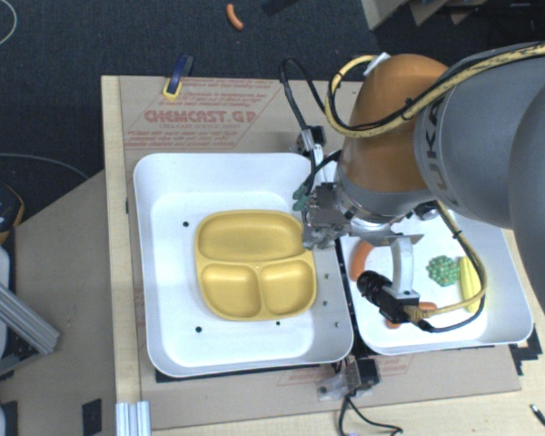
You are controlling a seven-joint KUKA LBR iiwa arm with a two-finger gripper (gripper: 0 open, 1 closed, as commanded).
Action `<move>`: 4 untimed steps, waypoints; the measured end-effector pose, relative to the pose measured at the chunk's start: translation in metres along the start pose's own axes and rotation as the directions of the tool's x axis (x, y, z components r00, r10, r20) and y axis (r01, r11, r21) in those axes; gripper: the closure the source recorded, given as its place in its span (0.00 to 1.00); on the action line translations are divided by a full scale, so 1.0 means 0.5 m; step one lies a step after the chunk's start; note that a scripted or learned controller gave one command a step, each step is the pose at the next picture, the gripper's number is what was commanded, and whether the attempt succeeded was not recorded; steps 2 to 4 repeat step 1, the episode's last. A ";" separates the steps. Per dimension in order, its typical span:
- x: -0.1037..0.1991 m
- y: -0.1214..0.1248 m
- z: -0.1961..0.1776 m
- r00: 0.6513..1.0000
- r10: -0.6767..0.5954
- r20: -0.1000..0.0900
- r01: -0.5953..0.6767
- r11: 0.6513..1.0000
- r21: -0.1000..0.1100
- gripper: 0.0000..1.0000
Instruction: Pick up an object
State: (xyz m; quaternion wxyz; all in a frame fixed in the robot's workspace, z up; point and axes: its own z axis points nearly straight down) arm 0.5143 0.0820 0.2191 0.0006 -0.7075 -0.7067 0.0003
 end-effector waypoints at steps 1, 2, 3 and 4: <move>0.009 -0.013 -0.030 1.000 -0.002 0.000 0.002 1.000 -0.004 1.00; 0.009 -0.013 -0.030 1.000 -0.002 0.000 0.002 1.000 -0.004 1.00; 0.009 -0.013 -0.030 1.000 -0.002 0.000 0.002 1.000 -0.004 1.00; 0.009 -0.013 -0.030 1.000 -0.002 0.000 0.002 1.000 -0.004 1.00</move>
